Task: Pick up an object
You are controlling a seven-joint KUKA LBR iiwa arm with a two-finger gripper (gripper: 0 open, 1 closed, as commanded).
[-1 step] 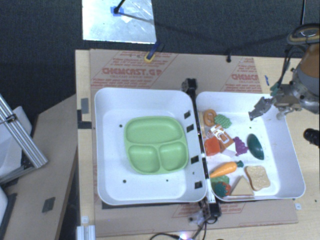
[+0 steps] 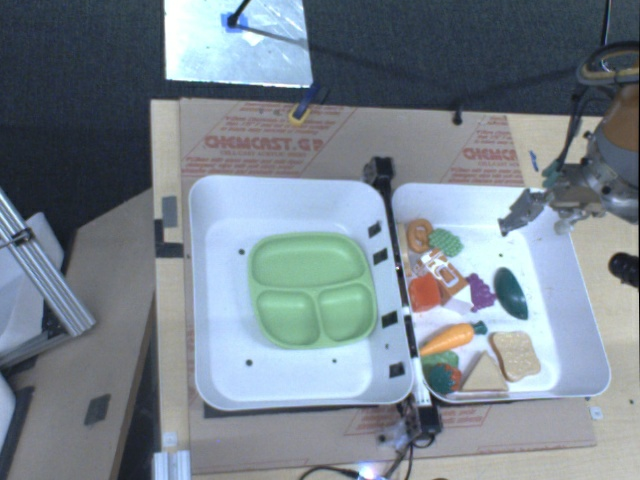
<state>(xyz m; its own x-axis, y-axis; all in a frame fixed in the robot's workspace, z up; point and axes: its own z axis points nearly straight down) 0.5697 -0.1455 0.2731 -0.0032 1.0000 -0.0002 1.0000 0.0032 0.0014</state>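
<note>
My gripper (image 2: 538, 222) hangs over the upper right part of the right bin (image 2: 585, 298), open, with nothing between its fingers. Below and to its left, several toy foods lie in that bin. They include a dark green oval piece (image 2: 511, 292), purple grapes (image 2: 482, 292), a red-orange block (image 2: 426, 292), a carrot (image 2: 446, 338), a bread slice (image 2: 515, 355), a pretzel (image 2: 419, 234) and a light green leafy piece (image 2: 446, 241). The nearest item, the dark green piece, lies apart from the gripper, lower in the view.
The left bin (image 2: 215, 228) holds a light green divided plate (image 2: 307, 288). A black divider (image 2: 392, 268) runs between the bins. More small toys (image 2: 442, 374) crowd the right bin's lower left corner. A shiny sheet (image 2: 238, 28) lies beyond the bench.
</note>
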